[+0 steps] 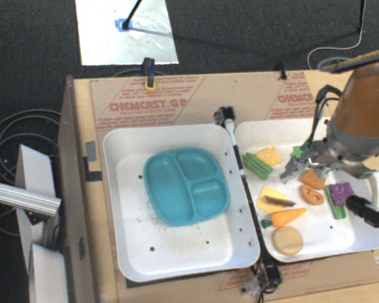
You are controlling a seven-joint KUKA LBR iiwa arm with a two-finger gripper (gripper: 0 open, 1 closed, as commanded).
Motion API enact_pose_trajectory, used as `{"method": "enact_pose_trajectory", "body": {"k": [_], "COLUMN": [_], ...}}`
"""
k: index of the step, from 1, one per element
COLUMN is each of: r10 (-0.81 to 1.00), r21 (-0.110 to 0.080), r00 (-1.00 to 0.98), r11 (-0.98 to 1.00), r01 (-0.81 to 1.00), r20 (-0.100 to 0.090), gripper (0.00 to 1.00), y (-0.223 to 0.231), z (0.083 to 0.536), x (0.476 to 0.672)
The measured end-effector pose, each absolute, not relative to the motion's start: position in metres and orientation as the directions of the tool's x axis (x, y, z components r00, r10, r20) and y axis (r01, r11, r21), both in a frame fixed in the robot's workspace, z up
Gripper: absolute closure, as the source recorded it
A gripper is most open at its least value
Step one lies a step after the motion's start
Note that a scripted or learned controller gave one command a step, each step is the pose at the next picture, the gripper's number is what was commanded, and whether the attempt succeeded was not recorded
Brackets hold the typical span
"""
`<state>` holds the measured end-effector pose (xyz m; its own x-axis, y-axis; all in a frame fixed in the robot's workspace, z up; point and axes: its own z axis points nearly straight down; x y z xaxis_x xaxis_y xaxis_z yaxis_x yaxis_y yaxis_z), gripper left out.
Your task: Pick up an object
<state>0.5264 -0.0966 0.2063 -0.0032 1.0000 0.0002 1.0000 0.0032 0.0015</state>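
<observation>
Overhead, label by label:
Bench [191, 92]: brown board printed with red lettering, on a dark carpeted floor; cables lie at the left and a pale sheet [126, 27] lies beyond the far edge.
Left bin [123, 185]: holds a teal divided plate [185, 185], tilted a little, near its middle.
Right bin [363, 235]: holds toy food: a green piece [256, 165], a yellow piece [269, 155], a cheese wedge [274, 199], a round tan piece [287, 240], an orange ring-shaped piece [311, 184] and a purple piece [340, 194].
Carrot [287, 217]: lies in the right bin's near half, long axis roughly left to right, green end at the left.
End effector [300, 166]: over the right bin's far half, above the ring-shaped piece; whether it is released or clenched, I cannot tell.
</observation>
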Motion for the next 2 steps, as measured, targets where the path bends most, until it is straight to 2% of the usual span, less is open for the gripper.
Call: {"method": "enact_pose_trajectory", "body": {"k": [1,2], "r10": [1.000,1.000], "r21": [0.010,0.011], "r00": [0.000,-0.003], "r11": [0.000,0.003], "r01": [1.000,1.000], "r20": [-0.007,-0.006], "gripper": [0.00,0.00], "y": [-0.089,-0.148], "z": [0.082,0.086], "x": [0.487,0.573]}}
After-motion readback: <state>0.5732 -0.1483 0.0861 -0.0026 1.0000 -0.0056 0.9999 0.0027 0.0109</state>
